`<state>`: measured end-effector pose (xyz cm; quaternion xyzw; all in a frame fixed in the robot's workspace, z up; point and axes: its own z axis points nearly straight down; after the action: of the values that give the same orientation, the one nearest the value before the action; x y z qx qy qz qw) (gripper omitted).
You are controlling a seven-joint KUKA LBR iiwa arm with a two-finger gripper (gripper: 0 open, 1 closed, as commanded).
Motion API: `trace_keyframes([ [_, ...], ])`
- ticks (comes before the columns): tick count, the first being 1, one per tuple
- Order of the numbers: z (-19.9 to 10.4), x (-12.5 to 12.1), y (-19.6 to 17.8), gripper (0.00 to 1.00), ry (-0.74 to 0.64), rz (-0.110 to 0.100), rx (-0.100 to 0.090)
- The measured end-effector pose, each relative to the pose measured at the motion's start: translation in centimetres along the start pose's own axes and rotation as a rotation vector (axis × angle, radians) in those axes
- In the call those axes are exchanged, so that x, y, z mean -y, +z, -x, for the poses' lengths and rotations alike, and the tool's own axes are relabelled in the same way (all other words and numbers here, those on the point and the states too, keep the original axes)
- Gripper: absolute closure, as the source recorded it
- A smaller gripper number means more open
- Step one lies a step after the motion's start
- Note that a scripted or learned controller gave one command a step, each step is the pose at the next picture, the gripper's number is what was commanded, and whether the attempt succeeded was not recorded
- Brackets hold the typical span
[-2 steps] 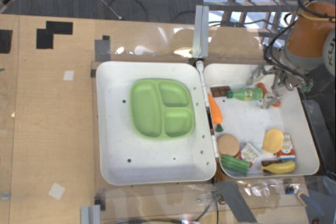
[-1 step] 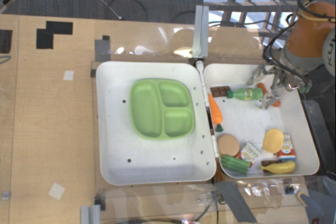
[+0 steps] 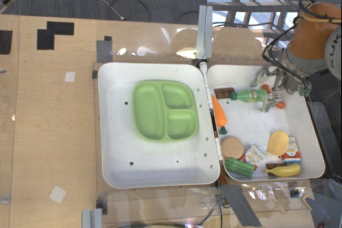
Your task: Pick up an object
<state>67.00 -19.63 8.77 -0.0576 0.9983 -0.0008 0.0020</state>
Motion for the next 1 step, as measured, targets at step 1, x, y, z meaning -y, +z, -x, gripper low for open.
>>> trace_keyframes([
  [1,-0.10,0.65,0.03,0.00,0.086,0.005,-0.005],
])
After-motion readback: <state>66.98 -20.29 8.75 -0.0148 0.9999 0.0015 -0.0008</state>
